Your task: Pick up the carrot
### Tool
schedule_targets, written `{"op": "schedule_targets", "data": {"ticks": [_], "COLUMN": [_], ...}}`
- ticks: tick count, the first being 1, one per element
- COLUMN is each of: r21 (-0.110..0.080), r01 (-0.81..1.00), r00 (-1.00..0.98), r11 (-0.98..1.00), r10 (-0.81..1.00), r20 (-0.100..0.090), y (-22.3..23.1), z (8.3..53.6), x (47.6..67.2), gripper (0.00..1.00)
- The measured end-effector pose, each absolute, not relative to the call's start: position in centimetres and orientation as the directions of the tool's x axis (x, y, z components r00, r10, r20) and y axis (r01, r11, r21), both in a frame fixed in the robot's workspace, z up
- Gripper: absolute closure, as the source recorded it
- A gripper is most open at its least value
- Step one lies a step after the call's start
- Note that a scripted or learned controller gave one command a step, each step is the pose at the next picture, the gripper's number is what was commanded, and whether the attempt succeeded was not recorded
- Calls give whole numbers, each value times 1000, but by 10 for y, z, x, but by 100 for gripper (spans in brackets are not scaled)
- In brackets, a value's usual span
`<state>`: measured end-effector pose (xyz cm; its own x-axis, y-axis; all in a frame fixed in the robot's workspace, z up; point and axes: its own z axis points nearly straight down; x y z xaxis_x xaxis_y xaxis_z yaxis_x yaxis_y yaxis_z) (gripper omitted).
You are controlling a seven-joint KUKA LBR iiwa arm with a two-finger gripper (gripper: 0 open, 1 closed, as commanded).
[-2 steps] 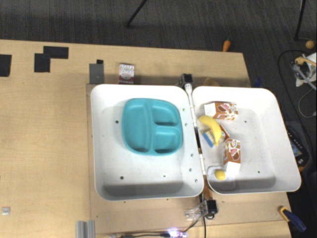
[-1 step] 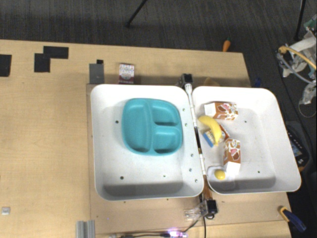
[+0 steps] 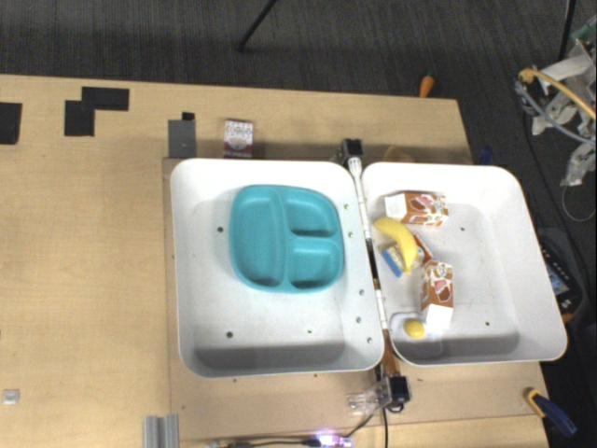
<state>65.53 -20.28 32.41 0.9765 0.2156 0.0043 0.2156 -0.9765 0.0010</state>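
**Risk: closing on the wrong item in a crowded pile**

The gripper [image 3: 560, 96] sits at the frame's edge, blurred; I cannot tell whether it is open or closed. Nearest it lies the right bin [image 3: 522, 203]. Farther across it, the carrot [image 3: 422, 248] is, I judge, the orange sliver touching the banana [image 3: 396, 239], between two brown packets [image 3: 417, 209] [image 3: 437, 286]. A descent slightly off probably catches the banana or a packet instead. Farthest off, the teal plate [image 3: 286, 238] poses no hazard.

Single fixed camera above bench [image 3: 84, 278], looking down at slant, both white bins [image 3: 201, 343] in frame.
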Motion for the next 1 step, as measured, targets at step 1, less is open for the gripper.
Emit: {"op": "schedule_targets", "data": {"ticks": [1], "r21": [1], "r01": [217], "r00": [976], "r11": [-976], "r10": [217], "r20": [7], "y": [-203], "z": [365], "x": [661], "gripper": [0]}}
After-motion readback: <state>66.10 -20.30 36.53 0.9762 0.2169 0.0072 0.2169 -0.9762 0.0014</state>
